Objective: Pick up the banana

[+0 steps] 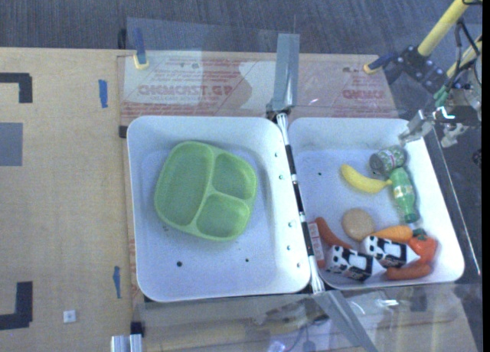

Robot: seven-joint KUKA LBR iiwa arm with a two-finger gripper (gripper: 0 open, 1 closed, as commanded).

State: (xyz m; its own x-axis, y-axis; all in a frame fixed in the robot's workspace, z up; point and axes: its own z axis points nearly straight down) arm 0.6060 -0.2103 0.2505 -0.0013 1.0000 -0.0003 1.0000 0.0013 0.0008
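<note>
Pincer (pixel 417 125) is hovering at the right white bin's (pixel 321 140) upper right corner; I cannot tell its state. Curved yellow plastic banana (pixel 362 180) is lying in that bin, just beside a green bottle (pixel 403 194).

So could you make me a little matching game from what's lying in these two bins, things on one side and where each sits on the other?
Things:
1. green divided plate
2. banana
3. green bottle
4. round cookie

Places:
A. right bin, lying just right of the banana
B. left bin, alone in the middle
C. right bin, upper middle, beside a grey can
D. right bin, below the banana, above the black-and-white cow toys

Pairs: 1-B, 2-C, 3-A, 4-D
</note>
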